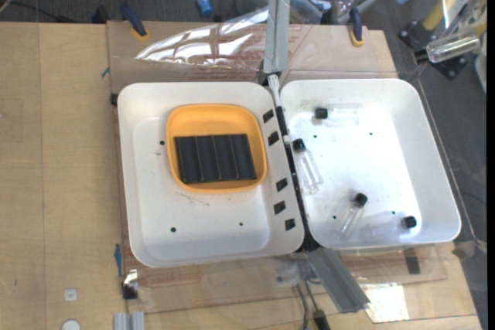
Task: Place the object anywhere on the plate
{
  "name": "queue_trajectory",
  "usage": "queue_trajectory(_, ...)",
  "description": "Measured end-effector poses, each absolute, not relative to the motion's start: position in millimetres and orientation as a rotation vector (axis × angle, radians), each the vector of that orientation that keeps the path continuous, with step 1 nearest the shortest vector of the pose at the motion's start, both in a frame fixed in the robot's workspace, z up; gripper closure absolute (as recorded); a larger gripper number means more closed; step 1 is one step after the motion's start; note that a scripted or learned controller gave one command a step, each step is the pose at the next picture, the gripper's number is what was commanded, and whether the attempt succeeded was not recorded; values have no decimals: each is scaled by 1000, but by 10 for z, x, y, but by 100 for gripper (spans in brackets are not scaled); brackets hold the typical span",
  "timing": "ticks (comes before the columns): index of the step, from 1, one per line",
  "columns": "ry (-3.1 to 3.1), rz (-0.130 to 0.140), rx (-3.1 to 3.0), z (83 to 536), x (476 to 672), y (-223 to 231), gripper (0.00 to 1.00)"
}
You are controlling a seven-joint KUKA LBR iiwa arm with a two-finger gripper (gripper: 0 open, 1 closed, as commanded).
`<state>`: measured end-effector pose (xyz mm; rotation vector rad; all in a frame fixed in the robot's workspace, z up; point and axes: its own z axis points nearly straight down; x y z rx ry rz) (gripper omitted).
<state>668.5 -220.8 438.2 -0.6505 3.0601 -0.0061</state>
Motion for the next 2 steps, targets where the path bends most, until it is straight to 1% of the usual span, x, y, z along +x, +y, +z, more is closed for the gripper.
queue_trajectory(1, 2870, -9, -1246, 4382, 6683, -2213, 100)
queue_trajectory(2, 2672, -9, -1630, 4380, 6683, -2211, 100)
